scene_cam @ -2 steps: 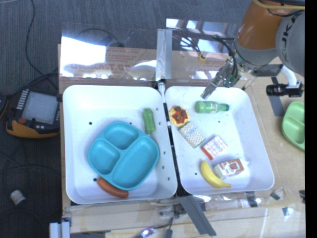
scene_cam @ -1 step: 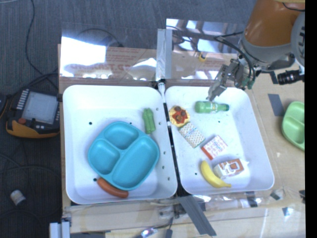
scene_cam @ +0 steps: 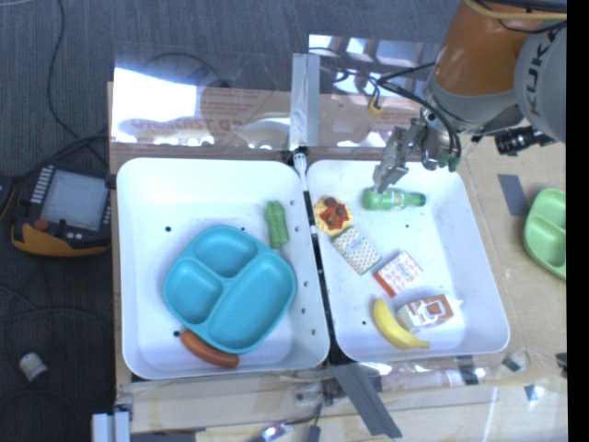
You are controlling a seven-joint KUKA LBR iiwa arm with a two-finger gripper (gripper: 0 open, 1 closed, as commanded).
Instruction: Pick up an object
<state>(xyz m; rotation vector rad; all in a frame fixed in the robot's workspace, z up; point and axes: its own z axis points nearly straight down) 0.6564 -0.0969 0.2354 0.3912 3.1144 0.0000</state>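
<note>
My gripper (scene_cam: 391,175): upper right of frame, fingers angled down over the right bin (scene_cam: 483,265); I cannot tell their spread.
Green bottle (scene_cam: 394,198): lying on its side just beneath my fingertips, likely my target.
Why here: poised low, I judge, for a descent onto it.
Others: banana (scene_cam: 398,327), blue plate (scene_cam: 230,288).

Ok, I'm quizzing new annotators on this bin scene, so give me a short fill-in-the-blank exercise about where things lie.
1. The blue divided plate lies in the ____ bin.
2. The banana lies in the ____ bin.
3. The gripper hovers at the green ____ in the right bin.
4. The hot dog lies in the left bin just outside the plate's ____ edge.

Missing words: left; right; bottle; near
</note>
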